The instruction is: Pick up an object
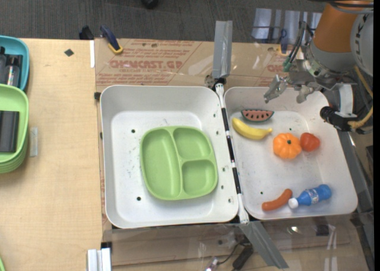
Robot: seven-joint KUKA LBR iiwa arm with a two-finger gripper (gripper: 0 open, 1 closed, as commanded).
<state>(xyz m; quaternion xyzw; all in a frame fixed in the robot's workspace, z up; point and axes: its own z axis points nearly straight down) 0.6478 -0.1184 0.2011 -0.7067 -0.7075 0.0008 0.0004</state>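
The right bin (341, 163) holds a watermelon slice (257, 114), a yellow banana (250, 129), an orange pumpkin (286, 146), a small red fruit (310, 142), a red-orange sausage (276, 200) and a blue bottle (310, 196) lying on its side. My gripper (289, 93) hangs over the far edge of that bin, just beyond the watermelon slice and to its right. It is open, with nothing between its fingers.
In the left bin (116, 145) lies a green divided plate (179, 162). A metal divider post (222, 50) rises between the bins at the back. Stacked green and teal trays (12, 110) sit at the far left of the wooden bench.
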